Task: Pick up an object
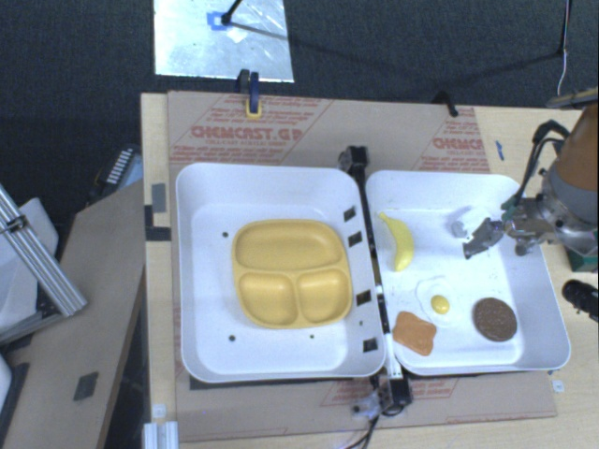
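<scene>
The right bin (543, 293) holds a yellow banana (400, 239) near its left wall, a fried egg (437, 301) in the middle, an orange piece of toast (415, 332) at the front and a brown round patty (494, 318) at the front right. My gripper (479, 234) hangs over the upper right part of this bin, reaching in from the right. It is to the right of the banana and above the egg and patty. Nothing shows between its fingers.
The left bin (201, 251) holds a yellow three-compartment plate (285, 271). A black divider with clips (365, 251) runs between the bins. Brown cardboard (281, 124) lies under both bins. A silver sheet (222, 26) lies on the floor behind.
</scene>
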Robot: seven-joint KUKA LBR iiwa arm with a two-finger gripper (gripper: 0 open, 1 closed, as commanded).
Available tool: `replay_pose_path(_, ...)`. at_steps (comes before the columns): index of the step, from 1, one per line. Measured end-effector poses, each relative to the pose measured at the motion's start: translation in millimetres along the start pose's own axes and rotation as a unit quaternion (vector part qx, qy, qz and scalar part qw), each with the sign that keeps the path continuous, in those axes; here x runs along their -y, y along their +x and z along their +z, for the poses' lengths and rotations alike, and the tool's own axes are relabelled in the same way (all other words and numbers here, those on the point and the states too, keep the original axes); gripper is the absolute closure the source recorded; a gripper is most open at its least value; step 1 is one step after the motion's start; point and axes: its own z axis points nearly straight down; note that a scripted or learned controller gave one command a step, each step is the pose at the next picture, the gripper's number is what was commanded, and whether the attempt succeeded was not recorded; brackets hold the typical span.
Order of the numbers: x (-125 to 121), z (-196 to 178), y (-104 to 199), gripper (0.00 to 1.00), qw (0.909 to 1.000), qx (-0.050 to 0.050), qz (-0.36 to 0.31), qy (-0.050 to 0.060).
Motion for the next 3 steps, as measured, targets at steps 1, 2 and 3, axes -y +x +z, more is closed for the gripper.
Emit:
replay_pose_path(1, -3, -7, 1, 0.0, 1.0, 0.001, -0.002, -0.006)
replay_pose_path(2, -2, 34, 3, 0.0, 1.0, 0.001, -0.001, -0.006)
replay_pose_path(3, -2, 77, 9, 0.0, 1.0, 0.001, -0.001, -0.005)
